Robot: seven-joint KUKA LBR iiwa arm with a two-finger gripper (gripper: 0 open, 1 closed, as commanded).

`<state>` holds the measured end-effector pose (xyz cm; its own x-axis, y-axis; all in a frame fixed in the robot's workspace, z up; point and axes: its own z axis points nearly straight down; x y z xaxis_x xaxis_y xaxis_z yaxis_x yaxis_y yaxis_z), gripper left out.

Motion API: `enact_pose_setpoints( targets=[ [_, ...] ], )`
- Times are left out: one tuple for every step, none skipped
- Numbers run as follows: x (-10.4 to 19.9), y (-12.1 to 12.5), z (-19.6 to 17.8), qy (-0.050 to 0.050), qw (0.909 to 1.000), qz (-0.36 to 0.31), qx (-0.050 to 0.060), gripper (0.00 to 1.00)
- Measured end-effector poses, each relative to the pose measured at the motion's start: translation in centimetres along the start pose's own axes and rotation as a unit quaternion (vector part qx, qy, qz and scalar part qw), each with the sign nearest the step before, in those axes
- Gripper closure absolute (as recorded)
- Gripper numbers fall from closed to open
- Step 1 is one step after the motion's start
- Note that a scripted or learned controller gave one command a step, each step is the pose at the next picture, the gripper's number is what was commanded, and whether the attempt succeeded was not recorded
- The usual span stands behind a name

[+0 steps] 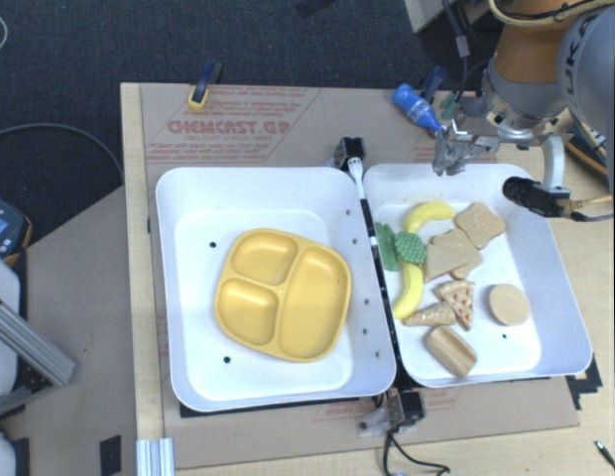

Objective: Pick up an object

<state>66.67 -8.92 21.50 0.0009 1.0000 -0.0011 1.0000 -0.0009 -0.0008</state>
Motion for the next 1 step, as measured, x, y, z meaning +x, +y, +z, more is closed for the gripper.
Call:
enact_pose_setpoints(
  targets=[
    [0.05, -0.03, -0.11, 0.0, 1.0, -0.001, 0.0, 1.0]
  ],
)
